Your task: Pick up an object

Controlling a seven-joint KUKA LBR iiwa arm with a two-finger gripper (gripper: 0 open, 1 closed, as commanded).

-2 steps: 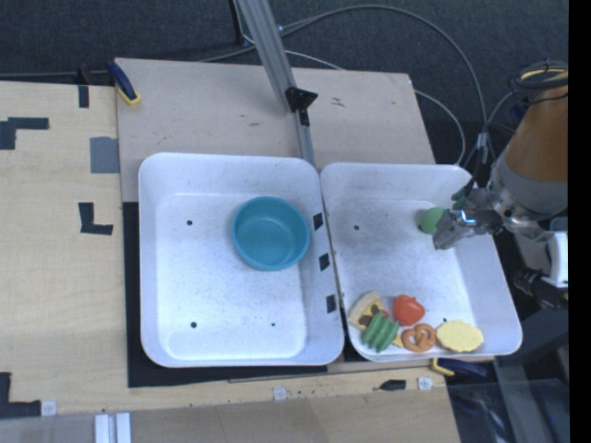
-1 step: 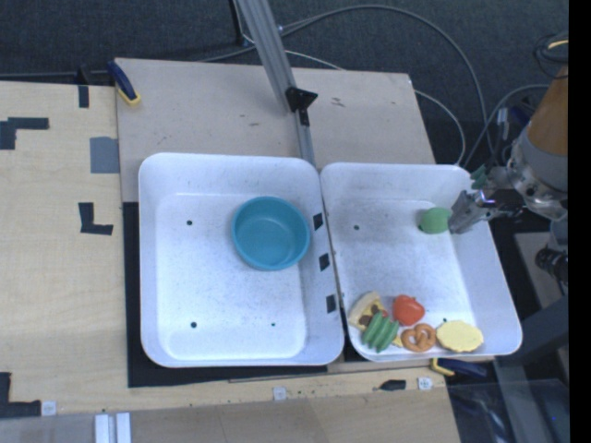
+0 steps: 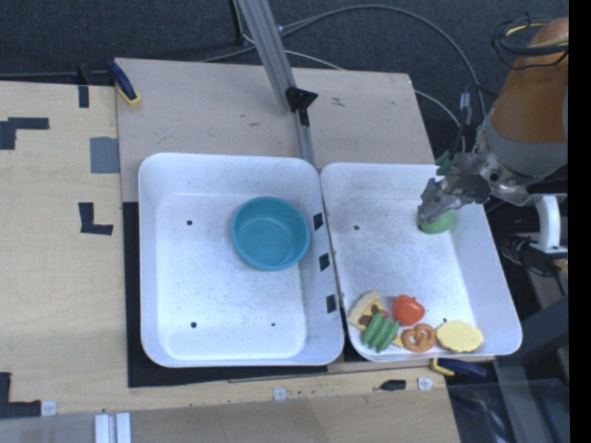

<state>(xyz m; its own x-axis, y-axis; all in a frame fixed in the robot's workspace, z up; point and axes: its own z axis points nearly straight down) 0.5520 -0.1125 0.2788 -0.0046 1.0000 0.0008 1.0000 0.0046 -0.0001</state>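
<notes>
Bench: pale wooden worktop (image 3: 55, 247) carrying two shallow white bins side by side, the left bin (image 3: 152, 247) and the right bin (image 3: 489, 275), their inner rims touching along the middle.

Left bin contents: one round blue bowl (image 3: 270, 233), upright, sitting a little toward the far edge and the inner rim, apart from every wall.

Right bin contents: a cluster of toy food along the near edge — a green pod-like piece (image 3: 379, 332) lying over a pale yellow wedge (image 3: 364, 306), a red tomato-like piece (image 3: 408, 308) just beside them, a small brown pretzel (image 3: 419, 338) in front of it, and a flat yellow piece (image 3: 459, 336) in the near right corner.

Green object: a small green item (image 3: 436, 221) near the far right edge of the right bin, well apart from the food cluster, mostly covered from above.

Arm: grey with an orange band, reaching in from the right edge of the bench.

Gripper: gripper (image 3: 437, 201) low over the green object, directly above and touching or nearly touching it; whether it is released or clenched cannot be told from this angle.

Pole: a grey metal bar (image 3: 268, 40) slanting across the far side of the bench down to the bins' meeting rims.
</notes>
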